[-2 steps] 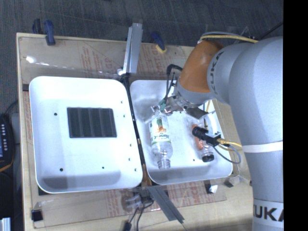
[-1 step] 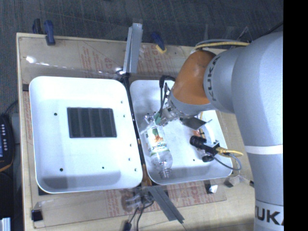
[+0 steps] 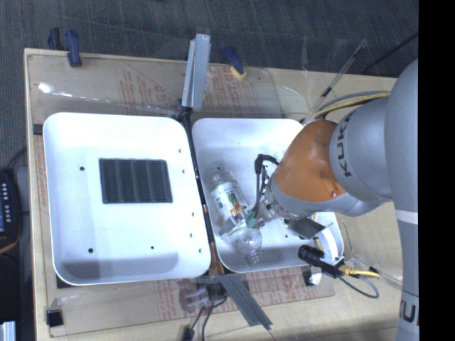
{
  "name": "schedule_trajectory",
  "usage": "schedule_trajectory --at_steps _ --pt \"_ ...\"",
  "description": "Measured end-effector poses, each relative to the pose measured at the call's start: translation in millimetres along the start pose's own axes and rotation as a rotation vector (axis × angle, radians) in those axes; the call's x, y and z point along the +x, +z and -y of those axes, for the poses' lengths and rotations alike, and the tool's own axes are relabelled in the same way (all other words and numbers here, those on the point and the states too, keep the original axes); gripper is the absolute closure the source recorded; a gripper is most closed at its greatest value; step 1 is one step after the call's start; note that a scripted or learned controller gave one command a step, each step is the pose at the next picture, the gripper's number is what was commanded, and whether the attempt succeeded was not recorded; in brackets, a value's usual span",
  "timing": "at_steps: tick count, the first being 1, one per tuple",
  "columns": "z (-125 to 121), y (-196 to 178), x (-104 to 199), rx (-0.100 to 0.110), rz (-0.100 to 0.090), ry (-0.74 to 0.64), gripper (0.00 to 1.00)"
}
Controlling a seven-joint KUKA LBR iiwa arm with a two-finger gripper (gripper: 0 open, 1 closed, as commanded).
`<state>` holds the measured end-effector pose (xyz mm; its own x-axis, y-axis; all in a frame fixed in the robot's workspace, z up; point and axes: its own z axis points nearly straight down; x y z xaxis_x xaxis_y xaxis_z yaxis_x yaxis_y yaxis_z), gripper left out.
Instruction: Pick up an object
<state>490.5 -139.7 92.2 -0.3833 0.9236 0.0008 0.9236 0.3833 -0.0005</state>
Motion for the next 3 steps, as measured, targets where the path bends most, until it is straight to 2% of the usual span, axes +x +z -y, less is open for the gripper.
schedule_trajectory --at_steps 1,2,3 --pt "-69 -4 -2 -0.005 0.02 0.094 0.0" --pt "-70 -13 0 -0.004 0.015 0.092 1.0" --pt "-118 -100 42 -0.001 0.0 0.093 1.0"
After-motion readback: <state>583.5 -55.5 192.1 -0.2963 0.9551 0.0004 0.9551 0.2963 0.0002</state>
